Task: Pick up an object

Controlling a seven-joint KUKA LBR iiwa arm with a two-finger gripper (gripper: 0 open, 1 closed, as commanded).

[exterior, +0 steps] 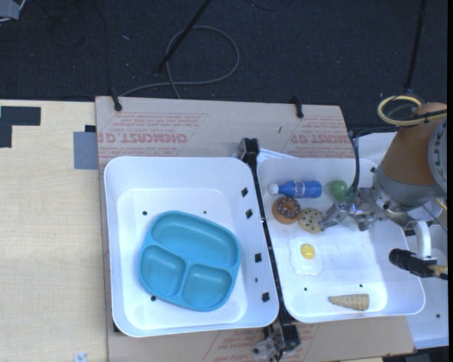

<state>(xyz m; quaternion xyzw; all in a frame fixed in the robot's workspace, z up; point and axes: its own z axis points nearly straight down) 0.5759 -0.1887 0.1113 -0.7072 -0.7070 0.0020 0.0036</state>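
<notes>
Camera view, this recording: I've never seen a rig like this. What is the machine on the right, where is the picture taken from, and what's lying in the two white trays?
One fixed camera looks down at a slant on a bench. The grey robot arm with an orange band reaches in from the right; its pincer sits low in the right white bin, beside a round speckled cookie. Nothing visibly sits between its fingers. That bin also holds a blue bottle, a chocolate doughnut, a green ball, a fried egg and a tan cone. The left white bin holds a blue divided plate.
</notes>
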